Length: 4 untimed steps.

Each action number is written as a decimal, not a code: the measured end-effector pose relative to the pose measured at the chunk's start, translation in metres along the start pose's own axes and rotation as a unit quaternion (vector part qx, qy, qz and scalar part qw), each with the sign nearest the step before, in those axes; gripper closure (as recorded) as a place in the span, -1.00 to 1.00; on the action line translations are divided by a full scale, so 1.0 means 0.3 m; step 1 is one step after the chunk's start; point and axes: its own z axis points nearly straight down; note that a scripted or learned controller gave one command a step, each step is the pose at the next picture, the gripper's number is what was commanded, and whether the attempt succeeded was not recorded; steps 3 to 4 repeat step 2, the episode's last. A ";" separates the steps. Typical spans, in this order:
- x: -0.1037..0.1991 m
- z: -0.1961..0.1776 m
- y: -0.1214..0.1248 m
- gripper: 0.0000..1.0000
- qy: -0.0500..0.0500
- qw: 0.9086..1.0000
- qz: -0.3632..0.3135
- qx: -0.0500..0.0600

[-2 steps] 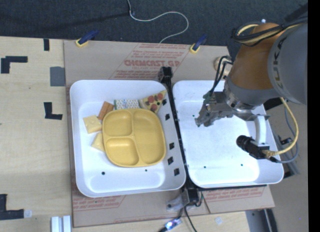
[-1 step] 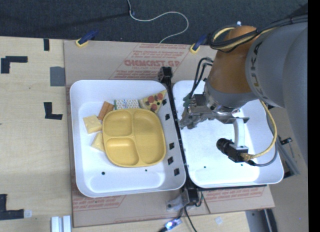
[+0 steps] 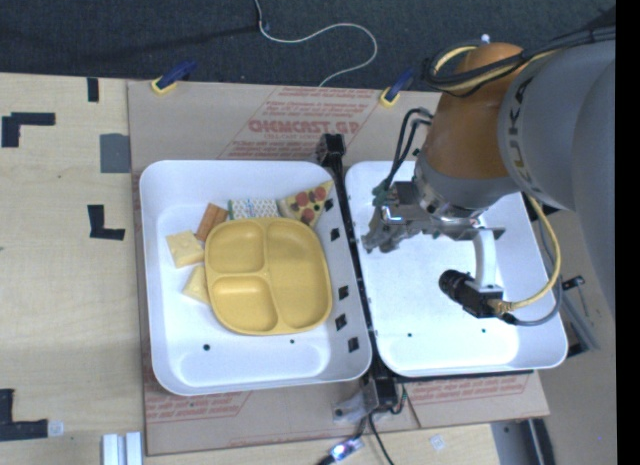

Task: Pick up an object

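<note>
Arm: grey, orange band, reaching over the right bin (image 3: 520,348).
Hand (image 3: 382,236): low over that bin's left part, near the divider; whether it is spread or pressed together cannot be told; nothing seen in it.
Left bin (image 3: 165,333), beside the hand: yellow sectioned plate (image 3: 268,275); tan and patterned small pieces (image 3: 205,228) along the plate's far and left edges.
Bench (image 3: 60,283): wooden.

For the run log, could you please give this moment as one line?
arm: over right bin | gripper: near divider | yellow plate: left bin, untouched
</note>
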 end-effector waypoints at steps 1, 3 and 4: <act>0.021 0.039 0.009 1.00 -0.001 1.000 0.001 0.001; 0.033 -0.011 0.037 1.00 0.000 1.000 0.000 0.000; 0.033 -0.011 0.037 1.00 0.000 1.000 0.000 0.000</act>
